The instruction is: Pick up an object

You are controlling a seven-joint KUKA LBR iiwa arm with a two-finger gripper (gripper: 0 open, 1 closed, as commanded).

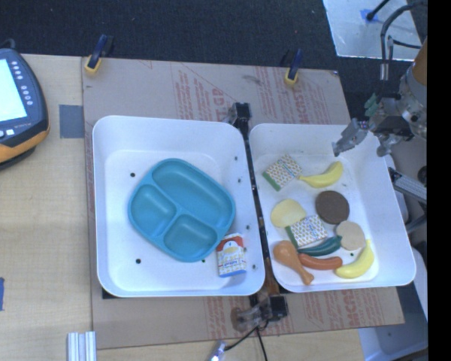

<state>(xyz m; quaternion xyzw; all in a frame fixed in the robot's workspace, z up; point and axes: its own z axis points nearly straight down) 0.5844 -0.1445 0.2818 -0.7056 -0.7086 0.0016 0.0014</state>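
Observation:
My gripper hangs over the far right corner of the right bin, fingers spread and nothing between them. Toy food lies in that bin: a small banana just left of and below the gripper, a green-and-white packet, a brown disc, a pale yellow round piece, a second packet, a beige round piece, a larger banana, a red sausage and an orange drumstick. The left bin holds a blue divided plate and a small carton.
A teach pendant lies on the bench at the far left. Two clamps pin the cardboard sheet at its far edge. A black bracket sits between the bins at the back.

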